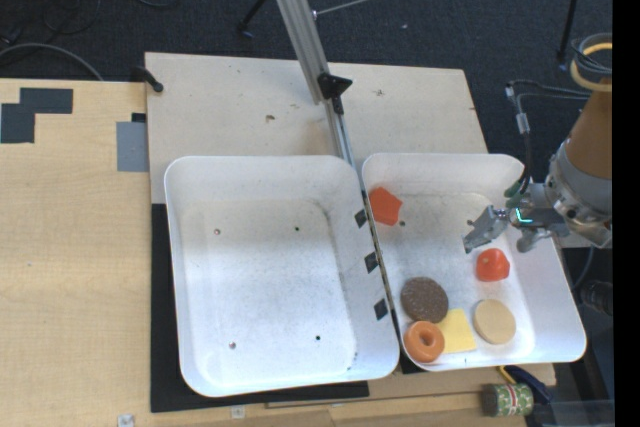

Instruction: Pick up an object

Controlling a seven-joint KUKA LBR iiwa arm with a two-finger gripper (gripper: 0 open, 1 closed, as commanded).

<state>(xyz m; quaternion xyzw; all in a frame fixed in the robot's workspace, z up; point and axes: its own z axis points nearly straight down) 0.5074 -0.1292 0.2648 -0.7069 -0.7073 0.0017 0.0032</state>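
Hovering gripper (487, 231) just above red tomato (491, 265) in right bin (560, 315); fingers seemingly apart, nothing held. Next: descend squarely, close.

Open floor mid right bin (455, 165); toys crowding its near end, orange block (385, 206) by divider.

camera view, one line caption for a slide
Grey two-finger gripper hovers in the right white bin above a small red round object.
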